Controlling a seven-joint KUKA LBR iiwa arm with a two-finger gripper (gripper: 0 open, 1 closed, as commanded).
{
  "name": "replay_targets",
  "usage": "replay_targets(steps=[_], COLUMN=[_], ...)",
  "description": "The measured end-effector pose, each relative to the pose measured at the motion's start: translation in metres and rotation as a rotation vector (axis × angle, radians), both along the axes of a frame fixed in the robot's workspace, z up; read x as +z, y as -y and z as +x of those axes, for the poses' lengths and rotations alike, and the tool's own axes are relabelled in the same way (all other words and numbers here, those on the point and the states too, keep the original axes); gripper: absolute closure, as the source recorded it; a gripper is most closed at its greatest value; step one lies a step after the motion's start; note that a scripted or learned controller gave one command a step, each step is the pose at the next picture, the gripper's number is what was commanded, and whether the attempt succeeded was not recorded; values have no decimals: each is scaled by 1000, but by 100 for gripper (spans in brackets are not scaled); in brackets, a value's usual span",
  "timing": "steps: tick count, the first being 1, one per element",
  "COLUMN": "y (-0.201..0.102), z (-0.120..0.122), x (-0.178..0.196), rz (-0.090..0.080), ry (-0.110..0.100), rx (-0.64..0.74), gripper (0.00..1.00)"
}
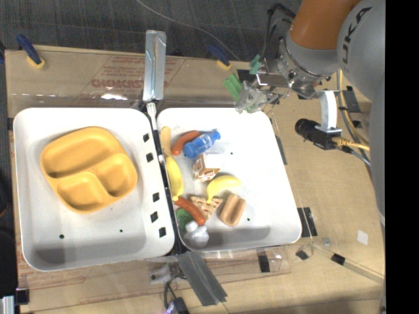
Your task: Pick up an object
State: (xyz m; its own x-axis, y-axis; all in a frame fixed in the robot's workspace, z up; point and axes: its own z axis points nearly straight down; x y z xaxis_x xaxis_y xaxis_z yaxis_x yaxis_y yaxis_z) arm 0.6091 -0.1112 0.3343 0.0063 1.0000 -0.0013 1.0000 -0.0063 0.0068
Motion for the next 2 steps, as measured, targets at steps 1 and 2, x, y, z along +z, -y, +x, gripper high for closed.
replay_targets(steps=[1,2], y=[-33,-29], z=[-46,-8], x=[-104,-62], rz=[3,1], ry=[-17,-9], rx=[-72,-171], gripper=[100,100])
